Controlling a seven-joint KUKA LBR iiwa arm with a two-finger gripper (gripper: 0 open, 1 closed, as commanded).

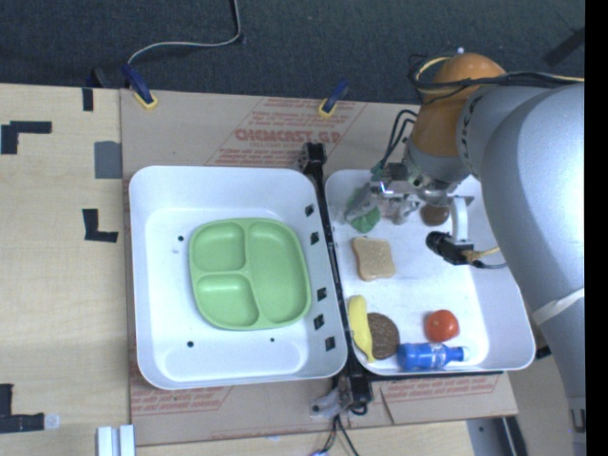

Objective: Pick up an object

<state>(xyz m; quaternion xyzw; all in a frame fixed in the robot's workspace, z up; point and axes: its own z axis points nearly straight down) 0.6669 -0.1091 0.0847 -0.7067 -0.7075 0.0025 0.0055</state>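
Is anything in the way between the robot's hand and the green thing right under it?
Nothing visible is. The gripper hangs at the back of the right white bin, right beside the small green object. The tan bread slice lies nearer the front.

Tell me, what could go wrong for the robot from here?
The end effector hangs low at the far end of the right bin, close to a green item near the bin's wall, so it might bump the wall instead of gripping. The bread lies just beside it and could get nudged. The banana, cookie and bottle lie crowded together, so grabbing one may shift the others.
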